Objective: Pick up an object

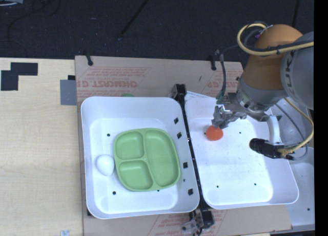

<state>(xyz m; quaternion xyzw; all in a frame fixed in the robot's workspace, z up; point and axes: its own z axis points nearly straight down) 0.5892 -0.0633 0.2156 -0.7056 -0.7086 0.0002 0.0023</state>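
Two shallow white bins are seen side by side on a cardboard sheet (154, 79) laid over the counter (36, 148). In the left bin (97, 112) a green divided plate (146, 158) with three compartments is placed flat, and a small white egg-shaped object (105, 165) is set just beside the plate's left edge, against the bin floor. In the right bin (246, 184) a small orange-red rounded object (214, 133) is found near the upper left part of the floor, close to the divider between the bins. The grey arm (271, 76), with its orange band, is extended in from the right over the right bin. The jaws (221, 118) are positioned directly above the orange-red object, at or very near its top; whether they are wide or narrow cannot be told from this view, and the object is not seen clasped between them. A black cylindrical part (264, 147) is seen projecting over the bin's right side.
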